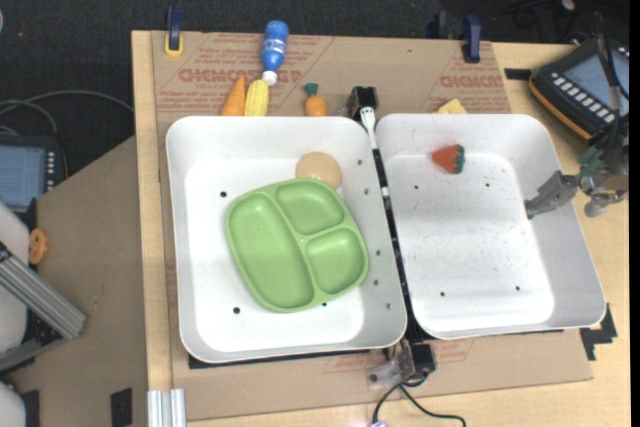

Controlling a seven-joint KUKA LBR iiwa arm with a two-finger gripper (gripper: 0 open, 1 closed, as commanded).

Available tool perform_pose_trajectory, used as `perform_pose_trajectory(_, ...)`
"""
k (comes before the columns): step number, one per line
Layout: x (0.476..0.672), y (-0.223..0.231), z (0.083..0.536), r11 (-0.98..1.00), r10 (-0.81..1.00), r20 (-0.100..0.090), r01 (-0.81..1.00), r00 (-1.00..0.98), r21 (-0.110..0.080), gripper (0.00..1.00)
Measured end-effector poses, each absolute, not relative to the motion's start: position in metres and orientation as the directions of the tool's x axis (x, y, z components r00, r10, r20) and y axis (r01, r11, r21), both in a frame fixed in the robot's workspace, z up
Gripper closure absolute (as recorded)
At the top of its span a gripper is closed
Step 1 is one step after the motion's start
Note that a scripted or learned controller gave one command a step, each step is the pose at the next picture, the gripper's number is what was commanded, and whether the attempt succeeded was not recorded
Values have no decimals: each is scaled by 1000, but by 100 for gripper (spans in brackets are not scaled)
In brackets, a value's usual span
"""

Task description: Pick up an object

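A small red strawberry-like toy (448,157) lies near the back of the right bin (480,300). A green divided plate (295,245) fills the middle of the left bin (195,215), with a beige round thing (319,170) touching its far edge. My gripper (565,203) hangs over the right bin's right rim, well right of and nearer than the red toy. Its two grey fingers stand spread apart, open, with nothing between them.
Behind the bins on the board lie a blue-and-white bottle (274,50), a corn cob (257,97), an orange carrot (234,98), a small carrot (315,102) and a yellow piece (452,107). A dark tablet-like device (585,90) sits at the right.
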State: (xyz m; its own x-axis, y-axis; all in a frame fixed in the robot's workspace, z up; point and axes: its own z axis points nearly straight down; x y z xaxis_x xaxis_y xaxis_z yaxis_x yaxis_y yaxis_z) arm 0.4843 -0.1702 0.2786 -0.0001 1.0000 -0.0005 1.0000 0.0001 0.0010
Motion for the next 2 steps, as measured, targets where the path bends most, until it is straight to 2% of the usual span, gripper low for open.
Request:
perform_pose_trajectory(1,481,-141,126,2,1000,6,1000,-2,-15,0)
perform_pose_trajectory(2,520,-106,82,4,1000,1,1000,-4,-1,0)
